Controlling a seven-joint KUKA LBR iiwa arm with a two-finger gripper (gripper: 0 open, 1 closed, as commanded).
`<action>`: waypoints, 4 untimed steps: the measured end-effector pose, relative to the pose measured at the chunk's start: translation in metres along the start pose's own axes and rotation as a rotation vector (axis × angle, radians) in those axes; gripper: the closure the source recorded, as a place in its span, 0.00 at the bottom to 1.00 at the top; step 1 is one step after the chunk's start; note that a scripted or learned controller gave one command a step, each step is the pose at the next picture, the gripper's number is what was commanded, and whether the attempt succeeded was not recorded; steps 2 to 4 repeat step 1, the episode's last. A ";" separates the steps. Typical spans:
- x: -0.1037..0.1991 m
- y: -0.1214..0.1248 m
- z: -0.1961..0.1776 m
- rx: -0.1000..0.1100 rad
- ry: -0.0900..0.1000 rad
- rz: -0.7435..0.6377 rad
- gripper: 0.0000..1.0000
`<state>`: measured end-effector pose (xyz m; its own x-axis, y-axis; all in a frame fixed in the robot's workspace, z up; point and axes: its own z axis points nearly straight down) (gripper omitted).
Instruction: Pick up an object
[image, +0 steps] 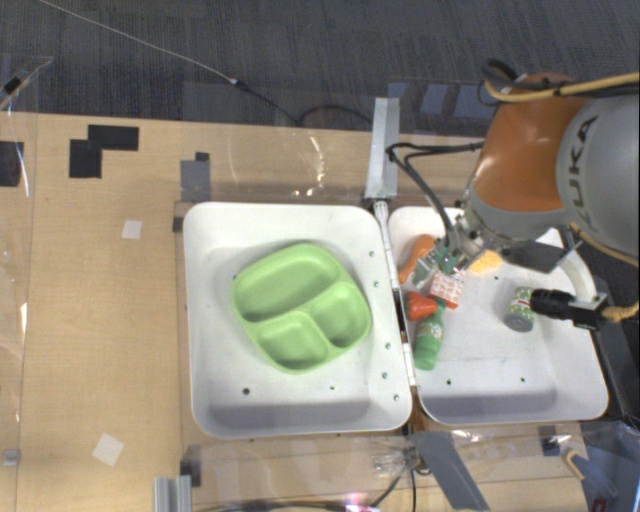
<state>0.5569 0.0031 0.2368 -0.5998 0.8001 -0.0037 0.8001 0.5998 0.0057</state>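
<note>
Here, whether anything is gripped by the gripper (447, 255) cannot be told. Small objects (432, 300) are clustered at nine o'clock in the right bin (500, 385); one item should be isolated before descent.

We can't make out the gripper (452, 252) fingers, hidden under the arm (530, 150). Arm cut off at right edge. Yellow item (486, 263) partly covered.

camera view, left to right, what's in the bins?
green plate → green bottle → small can. The cluster of orange and yellow items under the gripper overlaps, so left out.
</note>
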 end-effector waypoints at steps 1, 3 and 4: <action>0.000 -0.019 0.005 0.000 0.000 -0.525 1.00; 0.000 -0.019 0.005 0.000 0.000 -0.525 1.00; 0.000 -0.019 0.005 0.000 0.000 -0.525 1.00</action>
